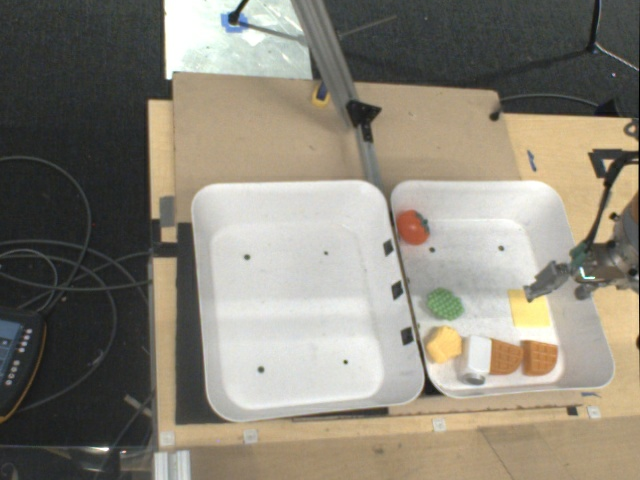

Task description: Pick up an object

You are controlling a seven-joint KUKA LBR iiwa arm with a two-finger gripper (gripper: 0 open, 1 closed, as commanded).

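The right bin [470,200] holds a red tomato-like ball [412,227], a green bumpy piece [445,304], a yellow chunk [444,344], a white block [478,355], two orange waffle-like pieces [522,357] and a flat yellow square [530,311]. My gripper [556,278] reaches in from the right edge, hanging over the bin's right side just above the yellow square. Nothing shows between its fingers.
The left bin [290,200] lies beside the right one, joined by black clips [396,289]. A grey pole [335,63] slants across the cardboard behind the bins. Cables and a pendant [18,348] lie on the floor at left.
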